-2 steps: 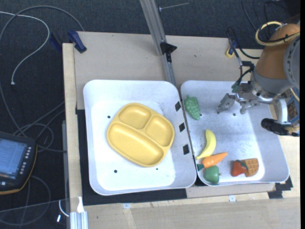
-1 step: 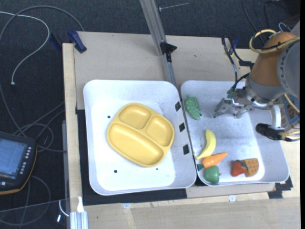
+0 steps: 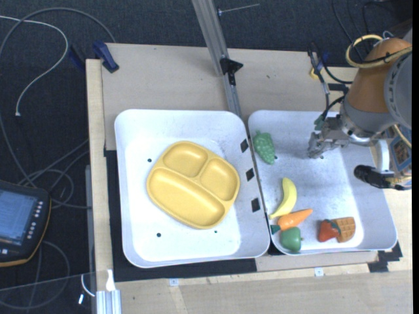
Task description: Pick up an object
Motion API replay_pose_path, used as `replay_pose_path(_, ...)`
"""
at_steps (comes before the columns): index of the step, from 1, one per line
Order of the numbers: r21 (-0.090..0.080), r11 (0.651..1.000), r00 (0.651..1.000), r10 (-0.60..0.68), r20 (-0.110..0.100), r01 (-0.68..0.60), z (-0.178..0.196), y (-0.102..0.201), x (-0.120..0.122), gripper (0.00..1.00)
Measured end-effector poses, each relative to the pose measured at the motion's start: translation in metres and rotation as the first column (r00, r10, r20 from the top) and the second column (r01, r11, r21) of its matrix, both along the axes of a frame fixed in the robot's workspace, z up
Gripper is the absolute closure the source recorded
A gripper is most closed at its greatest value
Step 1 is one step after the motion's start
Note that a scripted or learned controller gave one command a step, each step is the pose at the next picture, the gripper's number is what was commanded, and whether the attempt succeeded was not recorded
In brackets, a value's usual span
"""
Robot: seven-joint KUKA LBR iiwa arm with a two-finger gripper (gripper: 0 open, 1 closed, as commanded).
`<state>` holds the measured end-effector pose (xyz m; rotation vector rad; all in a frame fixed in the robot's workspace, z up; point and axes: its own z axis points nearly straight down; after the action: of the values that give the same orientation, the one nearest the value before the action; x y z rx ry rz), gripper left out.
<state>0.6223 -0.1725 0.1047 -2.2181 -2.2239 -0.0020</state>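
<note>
— Green pepper toy (image 3: 291,239) sits at the near edge of the right bin (image 3: 366,205), touching a toy carrot (image 3: 294,218); a banana (image 3: 286,197) lies just above them.

— Anything else in there?

— A red-and-orange toy (image 3: 337,229) to their right, and a green bunch of grapes (image 3: 264,146) near the bin's far left corner.

— And the gripper (image 3: 320,149)?

— Low over the bin's far part, well apart from every toy. Whether it's apart or together, I can't tell.

— Left bin (image 3: 131,175)?

— Carries a yellow divided plate (image 3: 193,183). Both rest on the table (image 3: 163,77).
</note>
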Motion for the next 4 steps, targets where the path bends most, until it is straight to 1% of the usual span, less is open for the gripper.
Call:
replay_pose_path(1,-0.003,1.0,1.0,-0.001,0.008,0.001,0.065,0.0,0.002,1.0)
replay_pose_path(2,-0.003,1.0,1.0,0.0,0.008,0.001,0.121,0.0,0.004,1.0)
replay_pose_path(3,0.001,1.0,1.0,0.003,-0.003,-0.003,0.112,0.055,-0.003,1.0)
replay_pose_path(4,0.002,1.0,1.0,0.004,-0.004,-0.004,0.106,0.108,-0.007,1.0)
